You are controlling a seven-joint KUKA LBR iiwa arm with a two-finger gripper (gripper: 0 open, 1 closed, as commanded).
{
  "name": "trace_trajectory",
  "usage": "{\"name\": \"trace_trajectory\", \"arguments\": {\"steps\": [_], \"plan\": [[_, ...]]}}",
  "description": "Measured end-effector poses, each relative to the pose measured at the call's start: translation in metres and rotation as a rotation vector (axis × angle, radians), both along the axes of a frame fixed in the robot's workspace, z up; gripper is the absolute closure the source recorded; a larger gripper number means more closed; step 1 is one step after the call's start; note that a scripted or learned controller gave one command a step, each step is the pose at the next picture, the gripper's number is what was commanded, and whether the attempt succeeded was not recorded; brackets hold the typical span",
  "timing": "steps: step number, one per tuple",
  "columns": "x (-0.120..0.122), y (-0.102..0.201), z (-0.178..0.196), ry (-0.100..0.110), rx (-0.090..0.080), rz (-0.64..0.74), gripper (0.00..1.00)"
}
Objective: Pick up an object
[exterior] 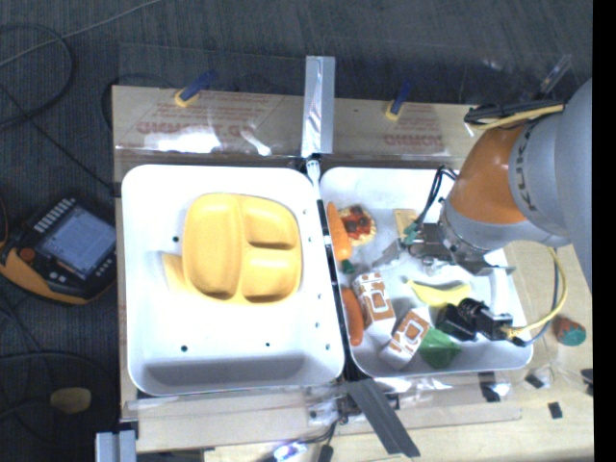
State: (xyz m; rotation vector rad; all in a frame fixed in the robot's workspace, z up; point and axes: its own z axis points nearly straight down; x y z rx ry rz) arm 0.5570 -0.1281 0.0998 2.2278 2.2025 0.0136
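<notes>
So the arm is reaching in from the right and the gripper [421, 242] is hanging low inside the right bin [385, 186], just above the yellow banana-shaped piece [438, 292] as the view shows it. Honestly I can't tell how the gripper is set, wide or narrow, since the wrist is blocking that part, and I can't tell if it's touching anything either.

All the pickable stuff is sitting around that banana-shaped piece. A printed white-and-orange box [373, 296] is lying just left of it, and a second printed box [408, 335] is lying down and to the left, leaning against a green block [441, 349] that's sitting right below the banana-shaped piece. Further left, two orange carrot-looking sticks are lying along the bin wall, the upper carrot [337, 231] up and to the left and the lower carrot [353, 316] down and to the left. A red-and-orange thing [356, 222] is sitting up and left of the banana-shaped piece, next to the upper carrot, and a pale card [404, 221] is lying straight above, close by the gripper.

Way off to the left of the banana-shaped piece, the left bin [144, 354] is holding a yellow divided tray [241, 246]. Both bins are sitting on the desk [221, 123].
</notes>
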Motion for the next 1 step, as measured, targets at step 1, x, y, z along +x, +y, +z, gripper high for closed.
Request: {"name": "trace_trajectory", "arguments": {"steps": [1], "plan": [[0.0738, 0.0239, -0.0105, 0.002, -0.005, 0.075, 0.0]]}}
